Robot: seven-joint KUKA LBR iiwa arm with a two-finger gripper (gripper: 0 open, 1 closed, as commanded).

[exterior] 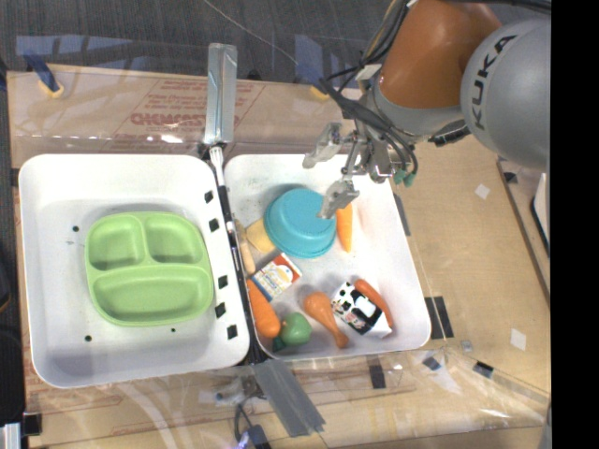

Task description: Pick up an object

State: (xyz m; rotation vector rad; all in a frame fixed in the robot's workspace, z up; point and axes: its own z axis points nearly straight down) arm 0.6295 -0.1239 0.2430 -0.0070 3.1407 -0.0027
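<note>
Camera view: claw (339,197) over blue bowl (298,223), grip state unclear; carrot (344,226) alongside, long axis near-vertical.

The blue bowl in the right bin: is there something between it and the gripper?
Nothing visible stands between them. The gripper hangs over the right rim of the upturned blue bowl, with no object in the gap. An orange carrot lies just right of the bowl, close beside the fingers.

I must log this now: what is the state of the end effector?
End effector: above the blue bowl in the right bin; open or closed cannot be told.
</note>
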